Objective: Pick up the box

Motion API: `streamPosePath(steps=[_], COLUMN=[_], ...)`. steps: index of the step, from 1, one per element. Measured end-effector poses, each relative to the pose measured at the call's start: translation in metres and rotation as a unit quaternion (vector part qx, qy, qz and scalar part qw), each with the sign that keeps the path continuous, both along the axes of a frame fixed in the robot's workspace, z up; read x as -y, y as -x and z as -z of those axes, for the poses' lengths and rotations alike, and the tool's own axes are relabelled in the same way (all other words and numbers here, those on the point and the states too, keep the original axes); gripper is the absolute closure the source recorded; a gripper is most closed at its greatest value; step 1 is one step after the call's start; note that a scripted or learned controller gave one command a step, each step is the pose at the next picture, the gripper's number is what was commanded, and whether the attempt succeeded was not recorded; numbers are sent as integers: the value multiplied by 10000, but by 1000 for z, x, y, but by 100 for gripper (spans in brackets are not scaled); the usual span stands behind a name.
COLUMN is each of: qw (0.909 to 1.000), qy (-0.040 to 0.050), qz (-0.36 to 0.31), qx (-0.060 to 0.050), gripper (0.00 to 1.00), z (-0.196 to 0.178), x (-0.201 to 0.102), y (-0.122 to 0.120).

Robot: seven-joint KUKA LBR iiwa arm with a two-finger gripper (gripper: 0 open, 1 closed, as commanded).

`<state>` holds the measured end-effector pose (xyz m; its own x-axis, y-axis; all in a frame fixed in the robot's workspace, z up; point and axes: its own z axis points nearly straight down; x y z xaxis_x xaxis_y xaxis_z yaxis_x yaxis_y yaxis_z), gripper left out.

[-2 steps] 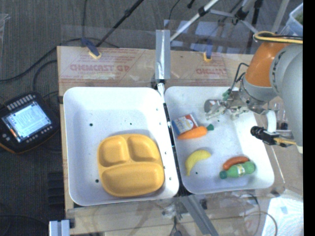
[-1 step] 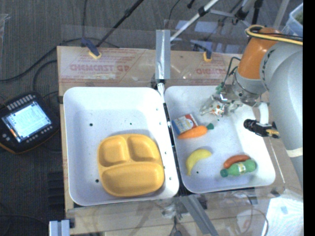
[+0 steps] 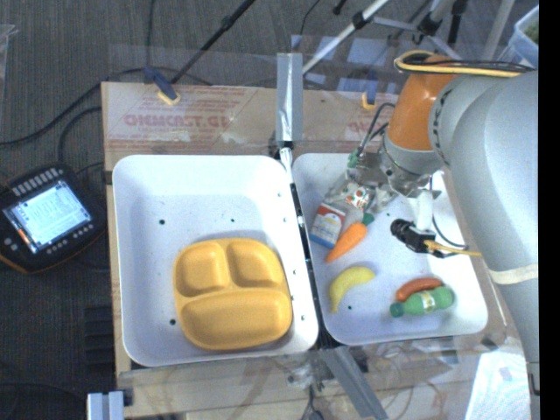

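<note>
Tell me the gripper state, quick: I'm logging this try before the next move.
Gripper: down in the right bin just above the box, beside the carrot; open or shut cannot be told, nothing seen held.

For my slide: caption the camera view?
Gripper above small box beside carrot in right bin.

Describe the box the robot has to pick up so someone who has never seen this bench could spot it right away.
Look in the right bin, along its left wall near the divider. The box lies there, just up-left of the carrot. It is the only flat-sided item there, a small carton in white, blue and red.
</note>
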<state>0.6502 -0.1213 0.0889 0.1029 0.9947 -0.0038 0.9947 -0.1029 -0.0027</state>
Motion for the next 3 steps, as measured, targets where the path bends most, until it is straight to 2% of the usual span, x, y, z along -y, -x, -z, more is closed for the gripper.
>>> streamPosePath(steps=[1,2,3], qw=[9982,9994,9974], qy=[-3,5,13], qz=[-596,-340,-714], qx=[-1,51,51], gripper=[0,0,0], z=[-28,1,1], x=[47,7,-25], y=[10,-21,-21])
